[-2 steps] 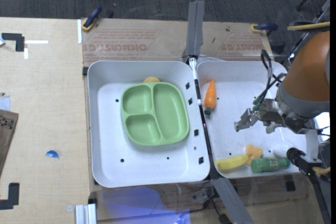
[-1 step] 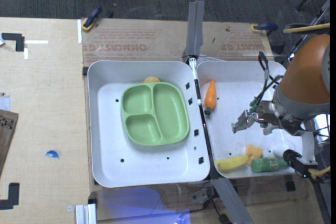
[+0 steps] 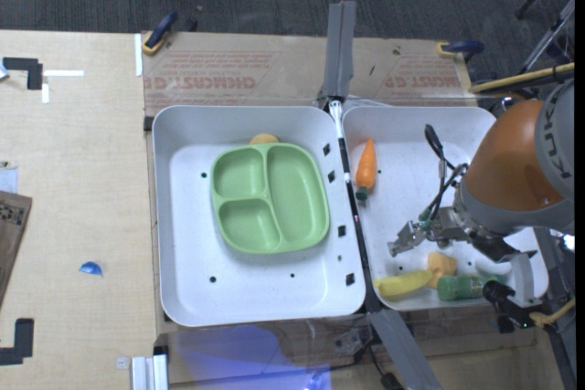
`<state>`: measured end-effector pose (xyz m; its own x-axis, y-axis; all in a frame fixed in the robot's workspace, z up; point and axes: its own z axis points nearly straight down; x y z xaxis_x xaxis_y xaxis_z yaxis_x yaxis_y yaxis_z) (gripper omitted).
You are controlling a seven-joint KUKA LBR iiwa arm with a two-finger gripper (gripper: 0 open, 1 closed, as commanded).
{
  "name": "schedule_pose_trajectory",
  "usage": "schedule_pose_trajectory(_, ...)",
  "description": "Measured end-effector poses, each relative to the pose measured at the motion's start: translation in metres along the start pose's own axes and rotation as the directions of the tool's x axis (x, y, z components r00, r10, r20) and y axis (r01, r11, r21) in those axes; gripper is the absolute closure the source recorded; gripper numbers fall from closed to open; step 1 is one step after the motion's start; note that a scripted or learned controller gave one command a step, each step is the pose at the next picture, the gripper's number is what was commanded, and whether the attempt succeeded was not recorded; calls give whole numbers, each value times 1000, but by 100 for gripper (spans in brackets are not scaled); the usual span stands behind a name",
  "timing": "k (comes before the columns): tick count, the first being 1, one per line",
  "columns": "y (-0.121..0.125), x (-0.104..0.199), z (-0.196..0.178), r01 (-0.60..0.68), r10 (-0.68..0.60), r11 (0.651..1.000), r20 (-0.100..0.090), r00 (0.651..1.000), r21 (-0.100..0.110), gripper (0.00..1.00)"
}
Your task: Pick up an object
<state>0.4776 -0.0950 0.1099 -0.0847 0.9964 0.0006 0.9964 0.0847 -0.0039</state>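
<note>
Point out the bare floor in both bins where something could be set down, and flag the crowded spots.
Left bin: bare floor runs along the near wall and the left wall around the green divided plate. Right bin: bare floor lies at the far end, right of the carrot. Its near end is crowded: gripper, banana, green toy.

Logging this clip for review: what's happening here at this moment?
A grey arm with an orange band reaches into the right bin, its end effector low over the bin floor near a yellow toy and a green one. Nothing shows between its fingers. A toy carrot lies by the divider. The left bin holds a green divided plate.
</note>
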Motion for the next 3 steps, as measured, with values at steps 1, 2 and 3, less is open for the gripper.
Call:
schedule_pose_trajectory(1, 87, -9, 19, -9, 9, 1000, 2, 1000, -2, 0)
schedule_pose_trajectory(2, 87, -9, 19, -9, 9, 1000, 2, 1000, -2, 0)
schedule_pose_trajectory(3, 142, -35, 18, -52, 52, 999, 2, 999, -3, 0)
